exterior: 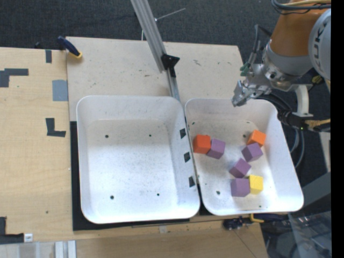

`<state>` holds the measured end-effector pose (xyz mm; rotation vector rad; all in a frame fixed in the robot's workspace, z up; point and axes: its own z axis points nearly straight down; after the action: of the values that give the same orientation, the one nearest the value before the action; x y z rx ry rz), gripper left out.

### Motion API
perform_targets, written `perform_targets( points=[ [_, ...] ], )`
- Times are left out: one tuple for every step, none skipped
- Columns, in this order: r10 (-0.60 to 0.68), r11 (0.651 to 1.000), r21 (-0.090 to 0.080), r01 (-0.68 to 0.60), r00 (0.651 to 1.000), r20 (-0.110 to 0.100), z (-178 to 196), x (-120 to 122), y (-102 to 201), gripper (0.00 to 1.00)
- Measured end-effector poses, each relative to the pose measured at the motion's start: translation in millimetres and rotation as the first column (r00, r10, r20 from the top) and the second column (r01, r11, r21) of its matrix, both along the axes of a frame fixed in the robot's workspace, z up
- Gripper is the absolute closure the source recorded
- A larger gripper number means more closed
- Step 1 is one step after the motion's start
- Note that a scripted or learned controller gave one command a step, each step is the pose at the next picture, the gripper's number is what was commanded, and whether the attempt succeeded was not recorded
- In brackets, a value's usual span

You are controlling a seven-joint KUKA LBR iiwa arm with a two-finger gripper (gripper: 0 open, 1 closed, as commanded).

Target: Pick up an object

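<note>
Camera view. Nearest the camera, at the front of the right bin (285, 160), a purple cube (240, 187) and a yellow cube (256, 184) sit touching. Behind them lie a second purple cube (240, 168), a third (252, 151) and an orange cube (257, 138) near the right wall. Toward the divider, another orange cube (202, 143) touches a purple one (216, 148). The left bin (86, 144) adjoins the right one.

Risk: the cubes lie in touching pairs. A descent onto a seam would likely push both apart or clip a neighbour instead of seating one cube. The orange cube by the wall leaves little room on that side.

The gripper (240, 97) hangs over the back rim of the right bin, carrying nothing. Whether it is spread or closed cannot be judged. All cubes lie nearer the camera than the gripper; the closest is the orange cube by the right wall.
</note>
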<state>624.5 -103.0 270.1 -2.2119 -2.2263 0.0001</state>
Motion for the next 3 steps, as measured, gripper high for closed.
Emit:
perform_targets(
  points=[
    [-0.002,1.000,-0.001,0.002,1.000,-0.002,-13.9,-21.0,40.3,1.00],
    [0.000,1.000,-0.001,0.000,1.000,-0.002,-26.7,-38.7,94.5,1.00],
    [-0.001,1.000,-0.002,0.001,1.000,-0.003,-40.7,-64.1,139.8,1.00]
  ],
)
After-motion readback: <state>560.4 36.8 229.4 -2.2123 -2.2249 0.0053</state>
